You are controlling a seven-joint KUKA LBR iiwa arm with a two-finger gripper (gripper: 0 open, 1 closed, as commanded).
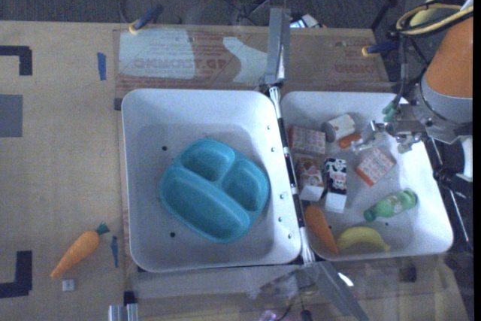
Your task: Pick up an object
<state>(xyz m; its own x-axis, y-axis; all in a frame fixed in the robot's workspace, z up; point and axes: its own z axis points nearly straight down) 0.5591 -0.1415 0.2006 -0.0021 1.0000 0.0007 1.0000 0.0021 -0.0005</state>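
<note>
Grey arm (449, 98), orange band, metallic end effector (391, 133).

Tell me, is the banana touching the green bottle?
Apart. The camera view shows bare white bin floor between the banana and the green bottle.

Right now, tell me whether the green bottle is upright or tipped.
Tipped: the green bottle lies on its side on the right bin's floor, above the banana.

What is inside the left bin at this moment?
The left bin holds one blue divided plate, lying at a slant near its middle. Whatever lies beneath the plate is covered, so that cannot be told.
</note>
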